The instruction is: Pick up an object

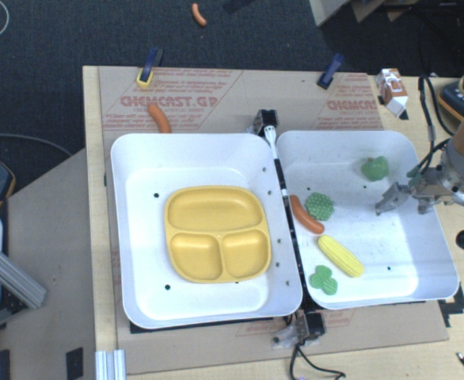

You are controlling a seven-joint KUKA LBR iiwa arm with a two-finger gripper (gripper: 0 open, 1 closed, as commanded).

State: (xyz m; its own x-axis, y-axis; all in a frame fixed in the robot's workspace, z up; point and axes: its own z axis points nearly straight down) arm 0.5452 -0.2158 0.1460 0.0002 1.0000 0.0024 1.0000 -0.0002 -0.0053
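While the gripper (404,197) hangs with its fingers spread and nothing between them over the right bin (422,283), the nearest toy is the green vegetable (374,167) just to its far left. I judge it should centre over that piece before descending, staying apart from the bin wall; the corn cob (340,256) lies nearer, toward the left.
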